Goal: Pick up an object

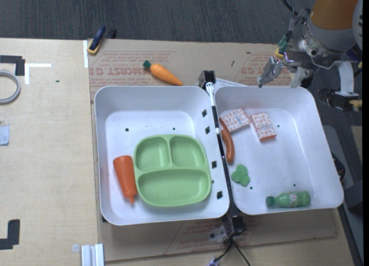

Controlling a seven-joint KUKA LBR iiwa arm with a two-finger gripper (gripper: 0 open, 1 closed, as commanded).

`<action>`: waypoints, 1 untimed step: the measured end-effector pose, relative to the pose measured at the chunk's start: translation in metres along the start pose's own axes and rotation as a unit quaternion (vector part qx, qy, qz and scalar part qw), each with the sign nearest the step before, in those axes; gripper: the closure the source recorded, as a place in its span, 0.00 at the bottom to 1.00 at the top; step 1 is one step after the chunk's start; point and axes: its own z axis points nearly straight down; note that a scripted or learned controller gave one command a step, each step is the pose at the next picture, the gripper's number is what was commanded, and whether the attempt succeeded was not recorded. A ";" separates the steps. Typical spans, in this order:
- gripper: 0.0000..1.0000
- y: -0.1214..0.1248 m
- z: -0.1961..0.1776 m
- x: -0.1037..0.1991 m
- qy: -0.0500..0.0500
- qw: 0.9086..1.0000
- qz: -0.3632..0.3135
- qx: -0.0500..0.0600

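White bins below, my gripper (275,73) poised above the right bin's (323,138) far rim.
Fingers apart and empty, set for a descent; nearest targets, two cartons (249,123), lie flat just near-left; bottle (288,199) far off.

Bright, even overhead light, soft shadows, slightly soft focus throughout.

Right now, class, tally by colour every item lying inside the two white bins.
Green: 3: divided plate, leafy piece, bottle
Orange: 2: bottle, sausage
Red-and-white: 2: boxes
Total: 7
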 end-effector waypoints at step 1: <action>0.00 -0.051 0.115 -0.008 0.000 0.994 -0.113 -0.001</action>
